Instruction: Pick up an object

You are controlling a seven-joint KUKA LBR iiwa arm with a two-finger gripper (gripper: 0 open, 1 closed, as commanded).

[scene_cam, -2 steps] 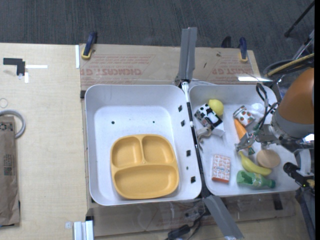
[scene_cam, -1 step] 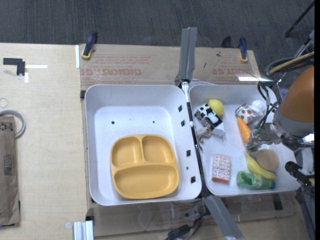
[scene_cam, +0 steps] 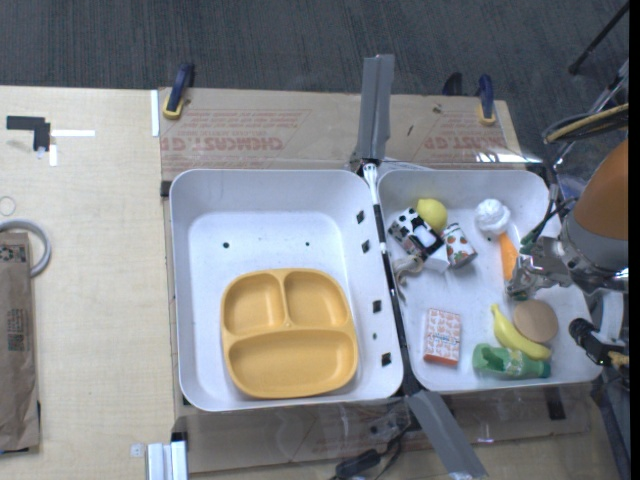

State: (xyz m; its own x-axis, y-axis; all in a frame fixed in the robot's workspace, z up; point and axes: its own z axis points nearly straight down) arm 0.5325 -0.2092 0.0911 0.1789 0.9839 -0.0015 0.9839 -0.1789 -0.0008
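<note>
- The gripper (scene_cam: 524, 280) hangs low at the right side of the right bin (scene_cam: 455, 376), just above the brown disc (scene_cam: 536, 320).
- Whether it is spread or closed cannot be told; nothing shows in its grasp.
- Banana (scene_cam: 516, 334): touching the disc's left edge.
- Green bottle (scene_cam: 510, 362): just below the disc.
- Carrot (scene_cam: 509, 255): above the disc, beside the gripper.
- Lemon (scene_cam: 432, 211), cow toy (scene_cam: 415, 232) and carton (scene_cam: 443, 336): left of the disc.
- Yellow tray (scene_cam: 289, 331): in the left bin (scene_cam: 190, 298).
</note>
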